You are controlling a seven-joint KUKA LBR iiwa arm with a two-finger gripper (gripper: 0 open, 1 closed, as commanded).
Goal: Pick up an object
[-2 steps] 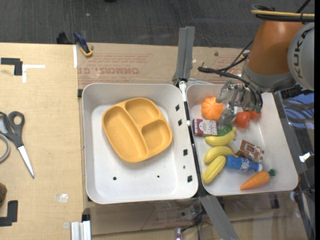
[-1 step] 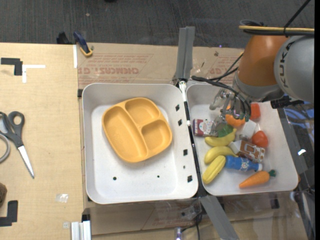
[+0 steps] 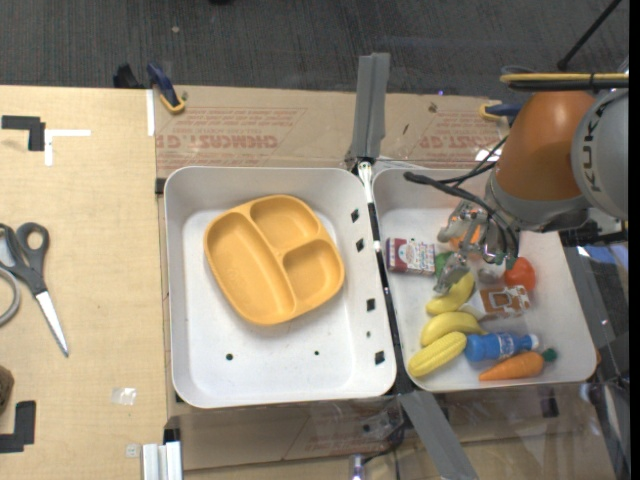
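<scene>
White plastic makes up the 2 shallow bins set side by side on the bench. The left bin [image 3: 190,298] holds 1 orange divided plate [image 3: 275,258] with 3 compartments, lying slightly tilted toward its upper left.

The right bin [image 3: 575,308] holds the loose objects: 1 dark red carton [image 3: 410,256] at its left side, 1 bunch of 3 yellow bananas [image 3: 445,328] below that, 1 blue bottle [image 3: 502,347] lying flat just right of the bananas, 1 orange carrot [image 3: 512,367] beside the bottle at the bin's lower edge, 1 small brown box [image 3: 503,301] above the bottle, and 1 red round item [image 3: 520,271] just above the box.

The gripper [image 3: 470,253] hangs over the right bin's middle, between the carton and the red item, just above the top banana. Whether it is released or clenched cannot be told from this angle, and nothing is seen gripped.

On the bench at the far left lies 1 pair of scissors [image 3: 35,278].
</scene>
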